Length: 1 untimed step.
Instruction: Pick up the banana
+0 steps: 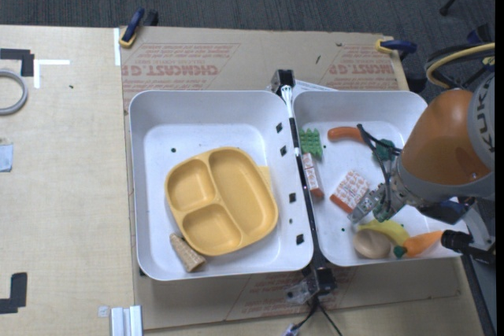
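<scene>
Dark grey carpet lies behind a pale bench (63,193), where a sheet of printed cardboard (236,59) under two white bins is held by blue clamps (132,26) at its far corners. Inside the left bin (150,193) sits a yellow plate (222,201) with three compartments, and a small cork-like piece (187,253) rests just off its near left edge, touching the plate's rim. Within the right bin (331,248), a green block (311,142) lies at the far left, an orange carrot (345,134) just beside it, a brown bar (312,173) along the left wall, and a red-and-white packet (350,189) near the middle. Close to the near wall, the banana (387,230) lies flat, touching a tan rounded thing (372,245) on its near side, with a second carrot (421,243) just to its right. Reaching in from the right, the arm (449,149) shows its orange band over the bin, and the gripper (374,204) hangs just above the banana's far left end, beside the packet. Whether its fingers are spread or closed cannot be told from this view, and nothing is seen between them. Off to the bench's far left lies a pale ring (11,92) next to black tape marks (17,59).
</scene>
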{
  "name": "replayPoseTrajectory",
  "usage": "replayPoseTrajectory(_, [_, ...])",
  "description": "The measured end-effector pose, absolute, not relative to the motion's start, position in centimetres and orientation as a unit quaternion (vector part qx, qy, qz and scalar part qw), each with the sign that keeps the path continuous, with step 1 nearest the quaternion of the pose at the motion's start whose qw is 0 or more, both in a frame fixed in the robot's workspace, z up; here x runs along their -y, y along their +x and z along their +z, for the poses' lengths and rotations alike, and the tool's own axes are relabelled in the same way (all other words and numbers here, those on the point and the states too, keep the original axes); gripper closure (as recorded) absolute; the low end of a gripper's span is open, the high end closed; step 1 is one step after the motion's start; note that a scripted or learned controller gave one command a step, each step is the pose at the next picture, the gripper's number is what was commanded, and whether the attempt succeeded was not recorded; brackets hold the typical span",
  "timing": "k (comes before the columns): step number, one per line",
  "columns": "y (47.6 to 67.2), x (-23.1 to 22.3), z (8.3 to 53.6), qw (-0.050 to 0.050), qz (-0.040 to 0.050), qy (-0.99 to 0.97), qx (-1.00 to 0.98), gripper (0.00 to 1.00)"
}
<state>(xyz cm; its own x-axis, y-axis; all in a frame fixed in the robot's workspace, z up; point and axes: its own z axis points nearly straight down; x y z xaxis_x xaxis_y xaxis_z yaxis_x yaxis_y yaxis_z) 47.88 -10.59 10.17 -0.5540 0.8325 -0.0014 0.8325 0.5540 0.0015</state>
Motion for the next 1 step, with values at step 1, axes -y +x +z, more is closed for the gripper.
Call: replayPoseTrajectory(1, [47.87, 10.6, 10.17, 0.001, 0.0003, 0.472, -0.881, 0.0])
